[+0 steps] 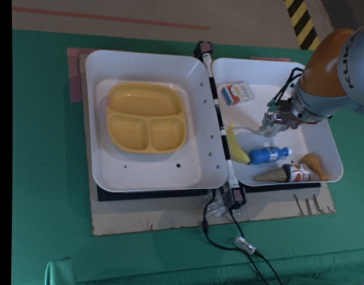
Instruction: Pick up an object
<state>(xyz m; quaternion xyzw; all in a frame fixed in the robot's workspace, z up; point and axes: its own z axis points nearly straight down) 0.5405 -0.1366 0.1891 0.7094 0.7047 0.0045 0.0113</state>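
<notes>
While hovering above blue bottle (pixel 268 155) in right bin (pixel 324 141), tool (pixel 273 124) grip state unclear, seemingly empty.

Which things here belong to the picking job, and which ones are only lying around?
Part of the job:
end effector
banana
blue bottle
ice cream cone
small carton
red-labelled bottle
orange toy
right bin

Just lying about:
yellow divided plate
left bin
cables
</notes>
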